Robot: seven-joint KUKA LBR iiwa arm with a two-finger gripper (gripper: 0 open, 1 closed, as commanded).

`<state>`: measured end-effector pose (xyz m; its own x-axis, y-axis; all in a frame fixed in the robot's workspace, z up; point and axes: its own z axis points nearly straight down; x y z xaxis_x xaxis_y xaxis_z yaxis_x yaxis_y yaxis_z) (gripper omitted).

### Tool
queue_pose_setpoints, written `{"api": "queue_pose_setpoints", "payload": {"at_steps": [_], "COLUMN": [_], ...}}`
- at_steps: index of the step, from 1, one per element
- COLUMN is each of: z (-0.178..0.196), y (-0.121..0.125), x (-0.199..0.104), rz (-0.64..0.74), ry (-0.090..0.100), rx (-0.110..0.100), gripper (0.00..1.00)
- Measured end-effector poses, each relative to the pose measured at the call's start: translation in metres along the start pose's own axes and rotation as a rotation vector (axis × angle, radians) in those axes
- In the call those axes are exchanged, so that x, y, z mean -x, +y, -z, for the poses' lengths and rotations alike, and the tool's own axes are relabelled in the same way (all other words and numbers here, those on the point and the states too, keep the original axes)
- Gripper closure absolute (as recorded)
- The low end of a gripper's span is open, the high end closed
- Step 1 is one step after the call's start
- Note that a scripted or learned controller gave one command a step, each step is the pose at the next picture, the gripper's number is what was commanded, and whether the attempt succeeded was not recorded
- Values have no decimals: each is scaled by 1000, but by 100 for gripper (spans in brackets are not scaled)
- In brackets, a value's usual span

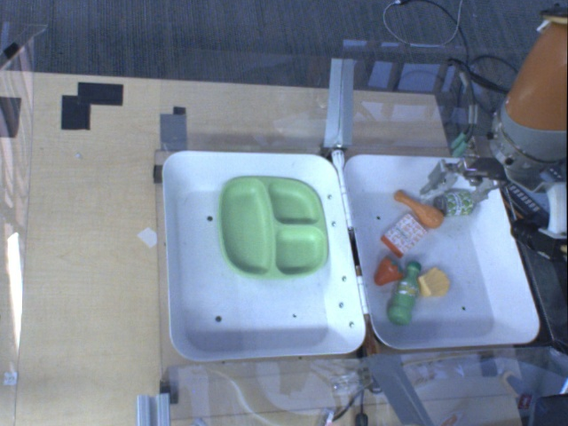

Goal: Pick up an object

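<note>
Bench view from my overhead camera: 2 shallow white bins sit side by side on a pale wooden top. I see the left bin (191, 264) holding 1 item, a light green divided tray (272, 225) with 3 compartments, lying flat near the middle of the bin floor and slightly toward the far wall.

Over in the right bin (497, 278) I count several small things. An orange carrot-shaped toy (418, 208) lies slanted near the bin's far half. Just below it sits a small red-and-white patterned box (404, 234), tilted on a corner. Below that is a red wedge-shaped piece (387, 272), touching or nearly touching a green bottle (404, 298) that lies pointing toward the near wall. A yellow block (434, 282) rests just beside the bottle's right side. A small green-and-white can (460, 203) lies on its side close to the carrot's right end.

My arm comes in from the right, its orange band (539, 74) visible above the grey wrist. The gripper (457, 177) hangs over the far right part of the right bin, right above the can. Its metal fingers blur together with the can behind them, so I cannot tell whether they are spread or pinched, nor whether anything sits between them.
</note>
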<state>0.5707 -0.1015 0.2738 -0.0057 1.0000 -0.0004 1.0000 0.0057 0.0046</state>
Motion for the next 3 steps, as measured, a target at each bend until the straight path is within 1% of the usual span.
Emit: {"api": "queue_pose_setpoints", "payload": {"at_steps": [1, 2, 3], "z": [-170, -176, -177], "y": [14, 15, 9], "x": [22, 0, -11], "rz": [97, 137, 100], "ry": [-4, -8, -7], "rx": [18, 26, 27], "gripper": [0, 0, 0]}}
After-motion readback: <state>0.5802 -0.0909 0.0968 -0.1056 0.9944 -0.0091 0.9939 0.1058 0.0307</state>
